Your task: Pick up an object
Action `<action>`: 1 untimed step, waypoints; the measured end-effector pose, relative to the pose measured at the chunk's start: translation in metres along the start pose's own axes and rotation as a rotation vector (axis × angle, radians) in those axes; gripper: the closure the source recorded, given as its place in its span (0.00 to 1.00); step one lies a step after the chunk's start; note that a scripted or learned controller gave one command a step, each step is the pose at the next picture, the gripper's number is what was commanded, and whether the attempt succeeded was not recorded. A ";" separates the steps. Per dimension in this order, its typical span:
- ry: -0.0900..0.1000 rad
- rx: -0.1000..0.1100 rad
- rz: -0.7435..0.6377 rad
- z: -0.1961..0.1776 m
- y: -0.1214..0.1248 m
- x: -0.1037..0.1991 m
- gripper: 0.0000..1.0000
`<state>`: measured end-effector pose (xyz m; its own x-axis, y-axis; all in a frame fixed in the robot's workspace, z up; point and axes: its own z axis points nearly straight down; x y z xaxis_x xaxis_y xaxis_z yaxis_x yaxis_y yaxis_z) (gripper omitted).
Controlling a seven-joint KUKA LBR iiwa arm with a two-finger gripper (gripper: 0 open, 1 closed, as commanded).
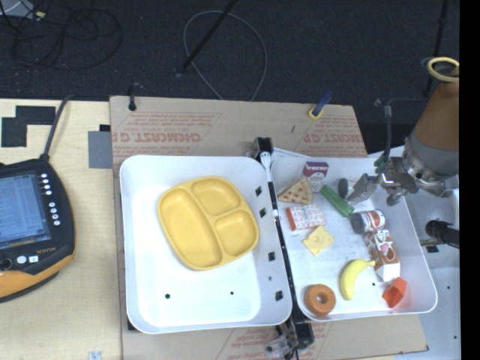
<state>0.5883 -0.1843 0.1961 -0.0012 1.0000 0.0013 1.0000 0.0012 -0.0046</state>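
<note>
Camera view puts your gripper open and empty over the right bin, just beside the green piece lying slantwise. Line the fingers across its narrow width, descend straight, and avoid nudging the can.

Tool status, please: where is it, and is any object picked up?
Tool over right bin, near green piece; no object seen between its fingers. Banana, donut lying in bin. Nothing blocks.
</note>
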 end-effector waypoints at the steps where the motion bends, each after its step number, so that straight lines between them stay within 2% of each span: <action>1: 0.001 0.001 -0.004 0.114 0.025 0.003 0.00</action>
<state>0.6130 -0.1812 0.0818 -0.0050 1.0000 0.0020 1.0000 0.0050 -0.0052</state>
